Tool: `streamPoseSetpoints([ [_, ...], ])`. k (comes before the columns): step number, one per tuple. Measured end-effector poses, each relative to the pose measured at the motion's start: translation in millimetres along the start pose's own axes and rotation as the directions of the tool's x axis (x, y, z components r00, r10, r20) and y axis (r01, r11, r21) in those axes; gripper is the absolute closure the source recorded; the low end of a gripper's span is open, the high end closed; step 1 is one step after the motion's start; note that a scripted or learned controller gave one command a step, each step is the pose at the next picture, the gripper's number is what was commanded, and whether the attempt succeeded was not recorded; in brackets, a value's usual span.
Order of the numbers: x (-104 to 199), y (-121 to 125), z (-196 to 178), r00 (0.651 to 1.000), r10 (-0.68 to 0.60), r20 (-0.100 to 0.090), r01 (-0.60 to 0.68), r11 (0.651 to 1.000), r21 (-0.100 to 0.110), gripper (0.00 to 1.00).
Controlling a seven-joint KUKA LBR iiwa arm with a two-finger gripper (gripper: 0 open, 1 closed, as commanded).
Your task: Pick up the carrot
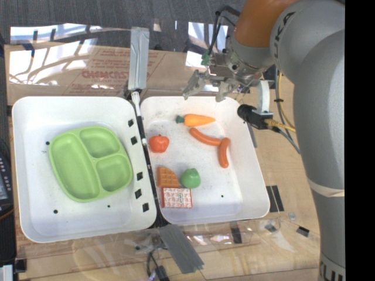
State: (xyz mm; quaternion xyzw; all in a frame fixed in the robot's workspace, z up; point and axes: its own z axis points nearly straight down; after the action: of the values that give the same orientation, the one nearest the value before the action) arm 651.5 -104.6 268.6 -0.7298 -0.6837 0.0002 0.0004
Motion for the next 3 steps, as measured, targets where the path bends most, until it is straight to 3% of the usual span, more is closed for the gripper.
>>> streamPoseSetpoints([
  [1,-49.2,7.8,76.8,0.994,-0.11,0.0,0.11,0.994,0.004,0.0],
  [2,-68.1,9.7,177.3,0.965,-0.264,0.0,0.264,0.964,0.003,0.0],
  [3,-74.0,10.4,97.1,0.978,0.207,0.001,-0.207,0.978,0.0,0.0],
])
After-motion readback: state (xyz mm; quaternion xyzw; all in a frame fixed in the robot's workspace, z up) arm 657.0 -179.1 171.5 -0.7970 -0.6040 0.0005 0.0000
